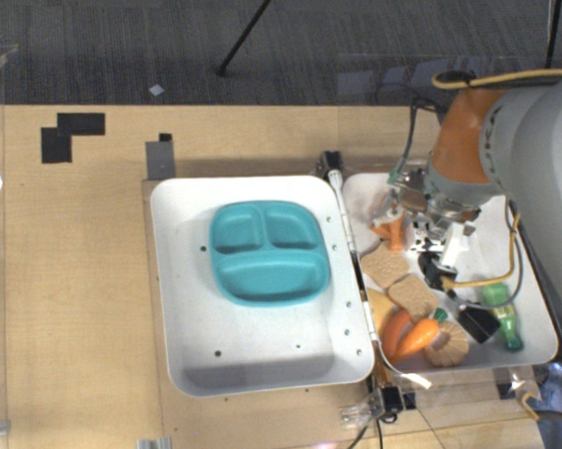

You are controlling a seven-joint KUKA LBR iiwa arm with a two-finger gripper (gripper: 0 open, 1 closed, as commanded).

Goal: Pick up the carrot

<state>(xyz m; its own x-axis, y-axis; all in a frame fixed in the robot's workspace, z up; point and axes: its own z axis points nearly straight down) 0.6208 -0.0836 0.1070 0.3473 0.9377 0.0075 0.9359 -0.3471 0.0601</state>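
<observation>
The carrot lay at about six o'clock in the right bin, tucked against bread slices and a green bottle, likely scattered there as clutter to test the picking. Farther back, near twelve o'clock in that bin, the gripper hung low over a small orange piece; whether it was parted or closed could not be told. At nine o'clock, the left bin held a teal divided plate, apparently awaiting items.

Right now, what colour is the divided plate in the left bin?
Teal, seen in the camera view: the divided plate.
</observation>
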